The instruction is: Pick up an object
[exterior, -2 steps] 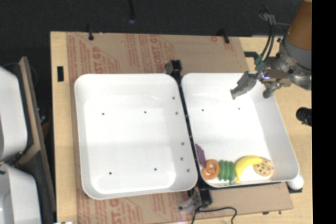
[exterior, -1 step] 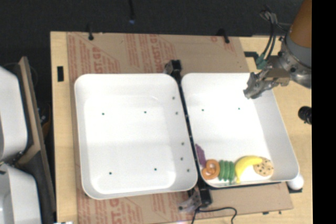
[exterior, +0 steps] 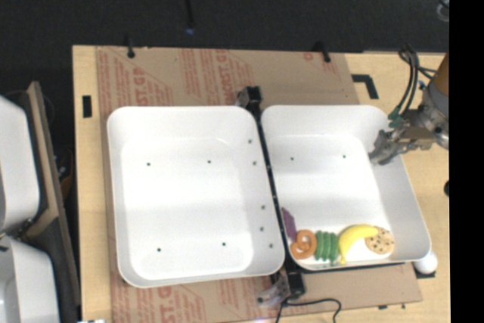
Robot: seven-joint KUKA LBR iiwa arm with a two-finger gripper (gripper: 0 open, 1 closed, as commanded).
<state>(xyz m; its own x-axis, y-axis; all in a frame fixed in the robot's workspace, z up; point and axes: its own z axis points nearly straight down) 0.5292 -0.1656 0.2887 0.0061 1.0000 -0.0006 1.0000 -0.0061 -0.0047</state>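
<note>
White right bin [exterior: 393,185] | we see banana [exterior: 357,235], cookie [exterior: 379,242], green piece [exterior: 327,246], orange ring [exterior: 304,244] along its near wall | gripper [exterior: 384,147] at far-right rim, well apart | toys lie toward us from it | we cannot tell its state

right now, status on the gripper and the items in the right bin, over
Gripper over right bin's far right edge, holding nothing visible. Banana, cookie, green piece, orange ring clustered at near edge. Path clear.

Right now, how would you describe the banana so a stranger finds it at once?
Look in the right bin, along its near edge. The banana lies in a row of small items, between green pieces and a cookie. It alone is yellow and curved.
</note>
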